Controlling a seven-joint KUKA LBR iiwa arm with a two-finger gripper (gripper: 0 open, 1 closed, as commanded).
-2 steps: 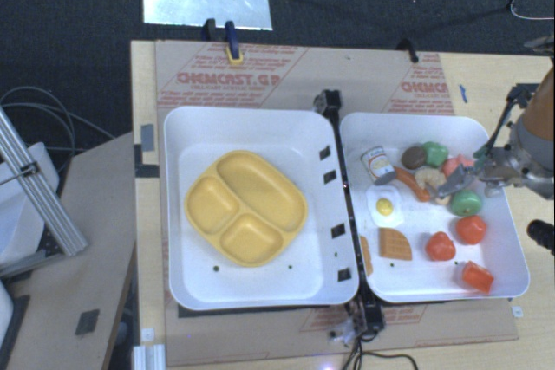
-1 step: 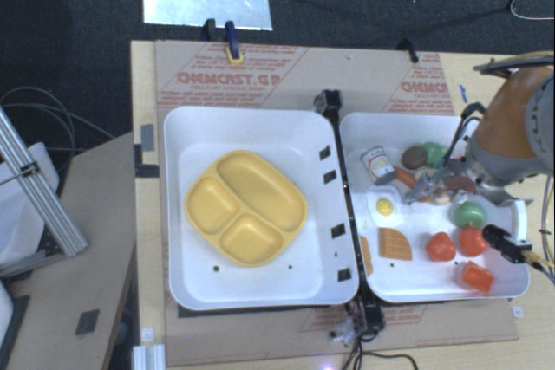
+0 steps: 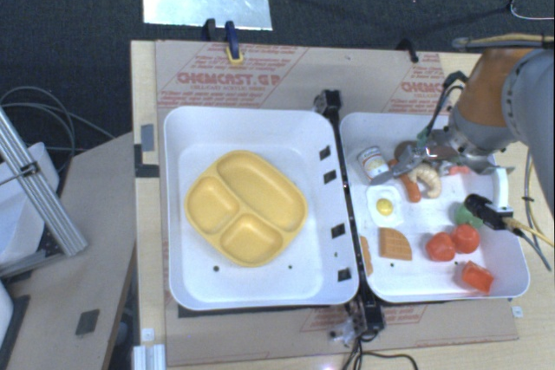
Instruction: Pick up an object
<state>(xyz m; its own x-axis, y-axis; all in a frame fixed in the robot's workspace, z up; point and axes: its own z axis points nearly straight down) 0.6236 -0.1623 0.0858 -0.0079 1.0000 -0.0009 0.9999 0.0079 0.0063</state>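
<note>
**Arm low over the toy-food bin**

The left bin (image 3: 251, 121) holds a yellow divided plate (image 3: 246, 205). The right bin (image 3: 512, 277) holds toy food: a small can (image 3: 373, 161), fried egg (image 3: 384, 206), waffle (image 3: 395, 244), tomatoes (image 3: 453, 243) and a croissant (image 3: 427, 178). The gripper (image 3: 414, 159) sits just above the croissant; whether its fingers are parted or gripping, I cannot tell. The table's cardboard (image 3: 227, 75) reads "CHEMCAST".

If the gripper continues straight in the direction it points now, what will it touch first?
The gripper points down and left into the right bin. It would probably first meet the croissant-shaped toy and sausage right under it, though depth is unclear from this view.
</note>
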